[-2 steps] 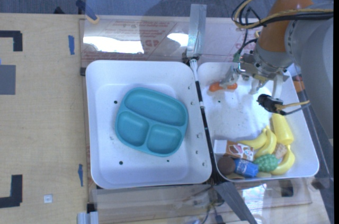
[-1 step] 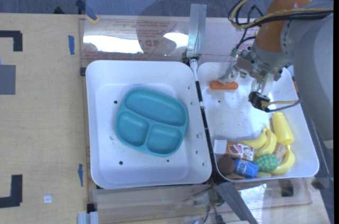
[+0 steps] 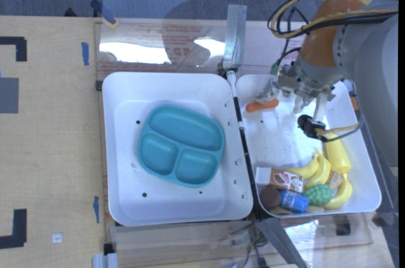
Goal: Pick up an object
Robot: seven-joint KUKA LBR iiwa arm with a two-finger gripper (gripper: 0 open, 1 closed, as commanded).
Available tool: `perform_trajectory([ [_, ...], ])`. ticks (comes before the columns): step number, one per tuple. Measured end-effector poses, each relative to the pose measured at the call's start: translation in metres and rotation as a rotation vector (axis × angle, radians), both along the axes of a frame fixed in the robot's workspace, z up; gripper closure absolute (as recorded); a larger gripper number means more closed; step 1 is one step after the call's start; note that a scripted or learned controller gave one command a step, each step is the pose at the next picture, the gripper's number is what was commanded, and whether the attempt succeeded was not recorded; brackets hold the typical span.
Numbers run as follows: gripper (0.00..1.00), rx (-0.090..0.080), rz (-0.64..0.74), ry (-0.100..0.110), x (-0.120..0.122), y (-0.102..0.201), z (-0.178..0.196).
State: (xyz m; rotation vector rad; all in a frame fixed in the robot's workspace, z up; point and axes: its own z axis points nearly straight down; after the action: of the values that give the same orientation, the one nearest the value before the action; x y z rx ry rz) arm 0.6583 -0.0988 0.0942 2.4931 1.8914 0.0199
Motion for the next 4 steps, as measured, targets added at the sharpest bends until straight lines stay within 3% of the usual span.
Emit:
perform_trajectory([
  [1,1.00,0.004,0.002,0.003,0.001,0.001,0.008],
  [2,0.00,0.002,0.001,0.001,0.002,0.000,0.010],
  [3,0.00,0.002,0.127,0.017,-0.107,-0.008,-0.008],
  [4,0.00,0.001,0.147,0.027,-0.010,0.000,-0.009],
])
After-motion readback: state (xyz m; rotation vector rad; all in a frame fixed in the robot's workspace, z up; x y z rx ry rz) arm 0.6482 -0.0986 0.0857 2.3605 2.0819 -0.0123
